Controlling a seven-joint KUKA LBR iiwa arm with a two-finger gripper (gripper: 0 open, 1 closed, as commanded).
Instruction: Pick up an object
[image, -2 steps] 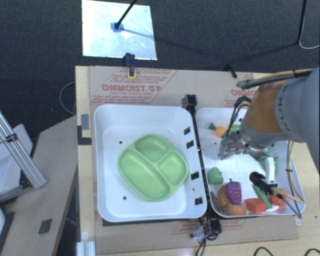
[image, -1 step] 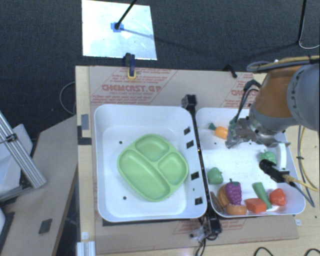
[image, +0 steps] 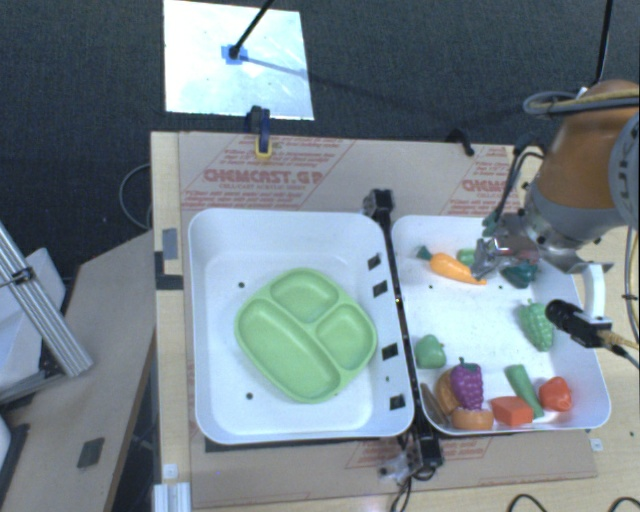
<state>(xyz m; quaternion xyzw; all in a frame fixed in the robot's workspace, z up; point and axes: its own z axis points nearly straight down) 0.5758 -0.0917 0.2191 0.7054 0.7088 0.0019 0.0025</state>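
Note:
In the right bin, toy foods lie scattered. An orange carrot with a green top lies near the bin's far left corner. My gripper hangs low at the carrot's right end, close to or touching it. A small green piece sits just left of the gripper and a teal piece just right of it. I see nothing lifted off the bin floor.
The left bin holds a green divided plate. In the right bin's near part lie a green pepper, purple grapes, a red block, a tomato and a bumpy green vegetable. A black divider separates the bins.

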